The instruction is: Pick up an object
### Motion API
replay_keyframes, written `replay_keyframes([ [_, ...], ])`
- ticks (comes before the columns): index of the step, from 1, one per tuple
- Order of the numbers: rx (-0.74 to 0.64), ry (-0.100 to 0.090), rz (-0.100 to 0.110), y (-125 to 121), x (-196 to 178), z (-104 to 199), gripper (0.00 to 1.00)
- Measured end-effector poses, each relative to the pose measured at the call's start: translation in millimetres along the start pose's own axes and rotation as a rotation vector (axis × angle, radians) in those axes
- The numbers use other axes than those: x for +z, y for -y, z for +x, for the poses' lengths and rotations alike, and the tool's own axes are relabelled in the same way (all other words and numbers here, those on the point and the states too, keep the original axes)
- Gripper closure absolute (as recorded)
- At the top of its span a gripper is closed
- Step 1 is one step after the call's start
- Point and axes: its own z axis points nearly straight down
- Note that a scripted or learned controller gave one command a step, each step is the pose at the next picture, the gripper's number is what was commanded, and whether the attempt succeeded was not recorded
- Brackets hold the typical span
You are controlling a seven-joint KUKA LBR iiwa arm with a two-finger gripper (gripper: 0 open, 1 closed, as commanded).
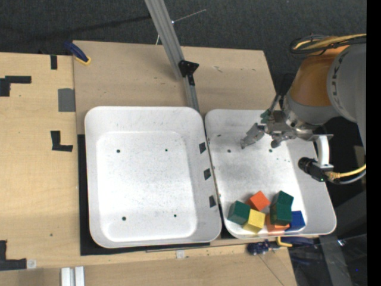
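The arm (333,82) reaches over the right bin (238,165) from its far right edge. The left bin (143,171) sits beside it. The gripper (262,137) hangs over the right bin's far end with fingers spread, grasping nothing. Blocks (265,212) cluster at the right bin's near edge, well apart from it.

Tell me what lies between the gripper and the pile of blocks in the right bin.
Nothing but bare white bin floor. In the camera view, the gripper is over the bin's far part and the blocks are clustered at its near edge.
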Motion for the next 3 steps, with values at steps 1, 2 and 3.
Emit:
replay_keyframes([
  [1,-0.001,-0.001,0.0,3.4,53.0,10.6,0.0],
  [2,-0.002,-0.001,-0.004,2.0,39.8,11.1,1.0],
  [3,-0.001,0.0,-0.012,-2.3,-23.0,13.6,1.0],
])
